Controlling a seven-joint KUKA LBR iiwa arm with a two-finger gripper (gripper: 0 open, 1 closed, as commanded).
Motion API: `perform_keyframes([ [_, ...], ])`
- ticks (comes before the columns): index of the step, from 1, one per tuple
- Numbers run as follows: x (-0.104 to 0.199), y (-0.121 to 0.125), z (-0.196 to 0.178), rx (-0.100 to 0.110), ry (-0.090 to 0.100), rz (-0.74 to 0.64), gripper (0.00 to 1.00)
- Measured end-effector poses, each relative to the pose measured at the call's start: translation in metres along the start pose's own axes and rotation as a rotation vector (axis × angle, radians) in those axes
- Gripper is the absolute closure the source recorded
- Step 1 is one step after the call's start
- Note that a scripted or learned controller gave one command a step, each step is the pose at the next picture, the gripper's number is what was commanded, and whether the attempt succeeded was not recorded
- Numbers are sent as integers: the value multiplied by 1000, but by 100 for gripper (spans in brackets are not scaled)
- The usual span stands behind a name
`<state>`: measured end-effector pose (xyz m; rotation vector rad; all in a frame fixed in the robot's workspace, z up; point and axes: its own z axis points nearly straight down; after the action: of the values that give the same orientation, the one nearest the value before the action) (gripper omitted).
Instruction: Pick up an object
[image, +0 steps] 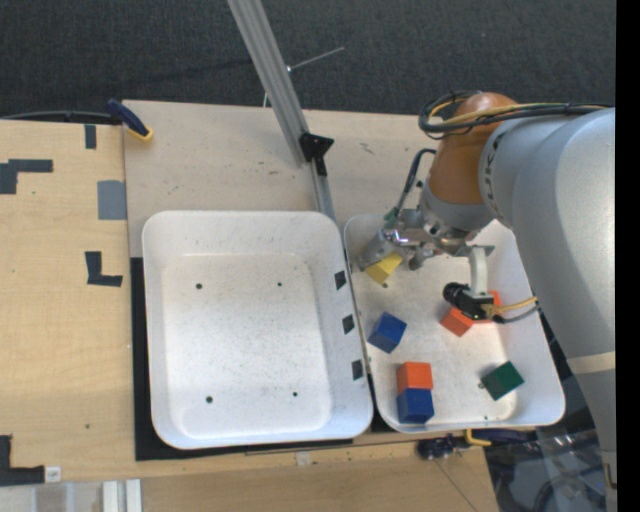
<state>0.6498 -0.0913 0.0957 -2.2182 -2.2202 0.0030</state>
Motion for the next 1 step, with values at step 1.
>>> perform_keyframes([
  [1,1,0,-12,-1,0,-2,100],
])
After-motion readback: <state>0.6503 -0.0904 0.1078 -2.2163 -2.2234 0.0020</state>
